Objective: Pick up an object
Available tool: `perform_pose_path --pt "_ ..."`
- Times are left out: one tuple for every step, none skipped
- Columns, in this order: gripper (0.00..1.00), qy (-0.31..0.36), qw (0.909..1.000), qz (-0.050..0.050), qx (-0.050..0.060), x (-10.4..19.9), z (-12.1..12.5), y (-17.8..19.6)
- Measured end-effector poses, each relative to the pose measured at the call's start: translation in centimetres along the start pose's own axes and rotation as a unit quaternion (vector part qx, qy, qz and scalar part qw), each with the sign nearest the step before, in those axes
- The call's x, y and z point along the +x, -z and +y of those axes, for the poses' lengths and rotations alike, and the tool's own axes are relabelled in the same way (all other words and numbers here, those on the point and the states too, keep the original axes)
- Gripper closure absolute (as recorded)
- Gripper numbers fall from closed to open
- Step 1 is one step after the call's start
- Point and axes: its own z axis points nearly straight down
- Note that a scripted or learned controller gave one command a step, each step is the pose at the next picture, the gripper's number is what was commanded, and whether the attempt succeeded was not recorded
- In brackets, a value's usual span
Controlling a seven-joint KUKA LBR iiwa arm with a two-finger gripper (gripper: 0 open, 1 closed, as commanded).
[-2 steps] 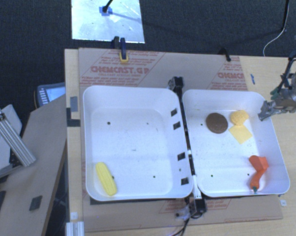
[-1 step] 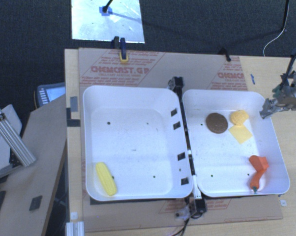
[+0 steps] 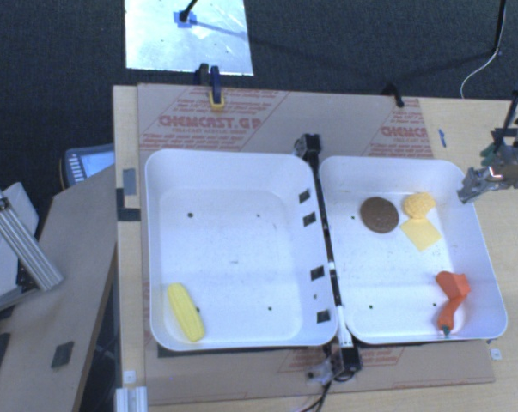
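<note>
Right bin: brown disc, waffle, cheese wedge, touching. I can't tell my gripper's state at the rim. Risk: nudging neighbours, gripping nothing.

Robot gripper at the right edge of the camera view, entering from the right and seen only in part. The visible portion is a small grey metallic assembly, tilted slightly so that its lower tip points left and downward. Darker linkage parts and thin cabling rise above it toward the upper right. The tip hangs at about the height of the upper third of the frame's lower half. Nothing is seen lodged at its tip. Finger detail is too small to resolve.
</note>
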Motion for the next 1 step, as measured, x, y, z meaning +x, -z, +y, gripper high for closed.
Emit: perform_pose_path --pt "1.0 0.003 1.0 -0.001 -0.001 -0.01 0.1 1.08"
